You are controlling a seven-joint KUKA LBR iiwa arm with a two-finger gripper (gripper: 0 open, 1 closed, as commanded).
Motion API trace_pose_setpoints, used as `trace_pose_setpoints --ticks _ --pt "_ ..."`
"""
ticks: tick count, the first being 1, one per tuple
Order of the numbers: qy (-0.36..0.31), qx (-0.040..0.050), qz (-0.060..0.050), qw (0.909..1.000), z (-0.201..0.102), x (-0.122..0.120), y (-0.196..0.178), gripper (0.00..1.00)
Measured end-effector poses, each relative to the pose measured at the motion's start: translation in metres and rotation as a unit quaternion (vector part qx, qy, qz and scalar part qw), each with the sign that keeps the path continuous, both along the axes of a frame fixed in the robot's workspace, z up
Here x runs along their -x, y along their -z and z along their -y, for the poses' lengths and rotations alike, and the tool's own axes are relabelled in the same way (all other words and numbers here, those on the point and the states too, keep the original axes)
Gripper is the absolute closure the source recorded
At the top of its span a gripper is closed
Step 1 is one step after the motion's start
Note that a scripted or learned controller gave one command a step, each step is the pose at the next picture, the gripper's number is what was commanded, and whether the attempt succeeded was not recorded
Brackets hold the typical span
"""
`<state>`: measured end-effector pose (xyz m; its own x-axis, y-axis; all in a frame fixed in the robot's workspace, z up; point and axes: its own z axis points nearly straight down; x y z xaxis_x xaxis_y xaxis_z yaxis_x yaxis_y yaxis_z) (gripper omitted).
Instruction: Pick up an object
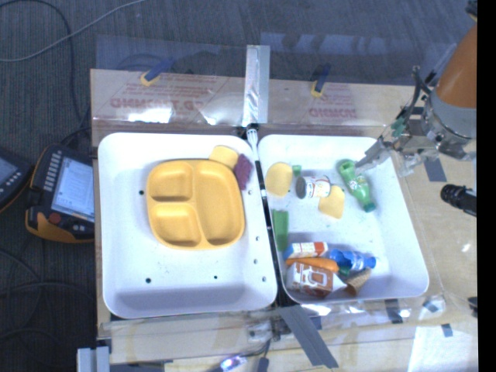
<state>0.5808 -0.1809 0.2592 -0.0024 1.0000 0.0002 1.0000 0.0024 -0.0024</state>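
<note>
**Two bins, one cluttered: go for the green bottle first**

Two white bins sit side by side. The left bin [124, 285] carries a yellow divided tray [194, 203] with a small yellow piece [224, 155] and a purple bit [245, 169] at its 1 o'clock corner. The right bin [403, 239] has all the pickable stuff.

The gripper [390, 140] hangs over the right bin's 1 o'clock corner, and honestly I can't tell how it's set from this angle, too much wrist hardware in the way. Nothing visibly held.

Closest candidate is the green bottle [356, 184], lying flat just toward 7 o'clock from the gripper. My take: it's the best pick, since it has free floor on both long sides. Close across its narrow width, not along its length, and come down near the middle so it doesn't tip out.

I'd skip the pile at 6 o'clock for now: orange packet [311, 276], blue bottle [350, 260] and the red-and-white tube [308, 249] are touching each other. The little can [314, 187] sits between two yellow lumps [279, 178], also tight.
</note>
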Motion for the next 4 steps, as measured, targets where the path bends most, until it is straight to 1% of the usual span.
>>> trace_pose_setpoints --ticks 1,2,3,4 --pt "0.063 -0.0003 0.0 0.998 -0.018 -0.037 0.069 0.0" --pt "0.076 0.0019 0.004 0.9971 -0.07 -0.048 0.166 0.0" --pt "0.072 0.0018 0.008 0.9974 -0.08 -0.015 0.168 0.0" --pt "0.072 -0.0001 0.008 0.9974 -0.081 -0.016 0.159 1.0"
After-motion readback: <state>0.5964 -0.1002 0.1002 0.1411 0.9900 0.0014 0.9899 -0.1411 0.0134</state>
